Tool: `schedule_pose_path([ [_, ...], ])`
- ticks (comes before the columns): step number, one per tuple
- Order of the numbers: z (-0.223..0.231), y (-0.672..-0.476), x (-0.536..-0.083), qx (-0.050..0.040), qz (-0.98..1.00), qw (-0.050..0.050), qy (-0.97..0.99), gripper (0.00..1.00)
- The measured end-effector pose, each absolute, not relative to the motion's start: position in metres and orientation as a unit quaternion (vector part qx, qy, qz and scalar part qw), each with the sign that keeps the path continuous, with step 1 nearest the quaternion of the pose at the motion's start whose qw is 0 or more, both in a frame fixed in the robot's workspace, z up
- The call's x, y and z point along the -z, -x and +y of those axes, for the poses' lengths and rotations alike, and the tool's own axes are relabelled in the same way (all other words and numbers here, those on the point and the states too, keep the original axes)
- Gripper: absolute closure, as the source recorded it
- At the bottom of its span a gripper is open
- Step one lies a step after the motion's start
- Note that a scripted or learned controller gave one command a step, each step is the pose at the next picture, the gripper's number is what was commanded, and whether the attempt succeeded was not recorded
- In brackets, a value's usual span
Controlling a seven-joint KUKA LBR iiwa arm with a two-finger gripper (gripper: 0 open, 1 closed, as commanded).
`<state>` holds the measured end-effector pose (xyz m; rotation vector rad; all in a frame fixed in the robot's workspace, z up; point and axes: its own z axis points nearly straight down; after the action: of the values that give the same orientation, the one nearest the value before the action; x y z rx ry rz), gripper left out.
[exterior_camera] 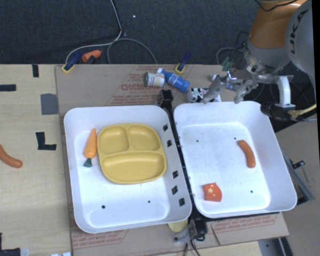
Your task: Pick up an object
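In the right bin (261,119) lie an orange sausage (247,153) near the right wall and a red strawberry-like piece (212,192) toward the front. The left bin (81,209) holds a yellow divided plate (132,152) and a toy carrot (89,144) to its left. My gripper (226,92) hangs above the right bin's far edge with its two fingers spread apart and nothing between them. It stands well behind the sausage and the red piece.
A second sausage (7,156) lies on the bench far left of the bins. Behind the bins sit a blue-and-white clamp (167,79), another clamp (81,59) with an orange handle, and a black cable (124,38). A black divider (174,151) runs between the bins.
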<state>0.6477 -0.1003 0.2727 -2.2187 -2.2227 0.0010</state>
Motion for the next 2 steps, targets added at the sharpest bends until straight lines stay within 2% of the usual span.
schedule_pose_path([
  [1,-0.207,-0.629,-0.174,-0.0050,-0.704,0.003,0.711,0.00],
  [2,-0.225,-0.577,-0.172,-0.0023,-0.706,0.001,0.708,0.00],
])
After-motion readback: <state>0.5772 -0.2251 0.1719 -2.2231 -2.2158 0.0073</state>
